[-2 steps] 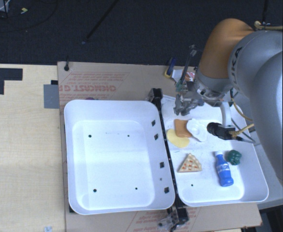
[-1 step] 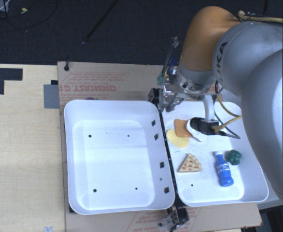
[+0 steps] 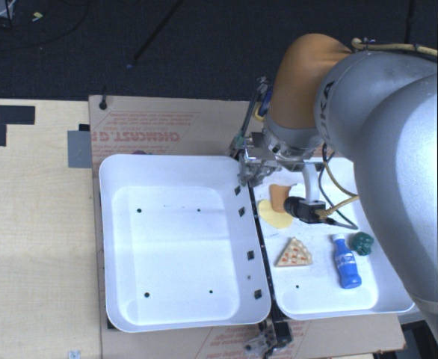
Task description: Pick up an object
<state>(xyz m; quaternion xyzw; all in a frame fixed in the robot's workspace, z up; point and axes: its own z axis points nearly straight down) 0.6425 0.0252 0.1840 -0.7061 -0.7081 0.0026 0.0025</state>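
Below the gripper [image 3: 250, 172] (right bin [image 3: 368, 298]) lies 1 yellow disc [image 3: 274, 216].

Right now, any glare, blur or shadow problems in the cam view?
Camera view: even light, no hard glare on the left bin; arm looms large and soft at right, covering part of the right bin; bottle and pizza slice read sharp enough.

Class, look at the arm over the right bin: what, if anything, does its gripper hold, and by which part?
It cannot be told. The gripper sits at the right bin's inner rim, its tips hidden. The pizza slice, blue bottle and yellow disc lie loose.
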